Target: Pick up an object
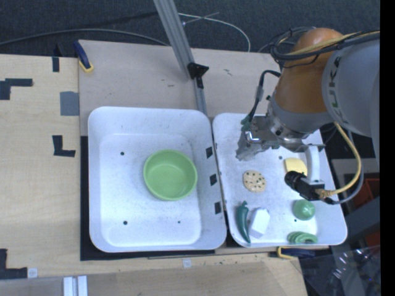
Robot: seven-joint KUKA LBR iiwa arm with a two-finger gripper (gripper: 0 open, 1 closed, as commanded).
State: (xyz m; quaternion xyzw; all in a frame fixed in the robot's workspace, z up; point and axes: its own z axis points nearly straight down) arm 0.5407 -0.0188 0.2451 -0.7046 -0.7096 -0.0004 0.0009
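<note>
Cookie (253,180) lies flat in the right bin (229,165), the nearest candidate just below the gripper (248,148), which hangs over the bin's upper left, apparently lining up a pick. Whether its fingers are released or clenched cannot be told. The green bowl (170,174) sits apart in the left bin (105,165).

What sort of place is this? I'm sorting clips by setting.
Probably a robotics lab test bench: a KUKA arm over two white bins, toy items like a cookie, and loose cables.
</note>
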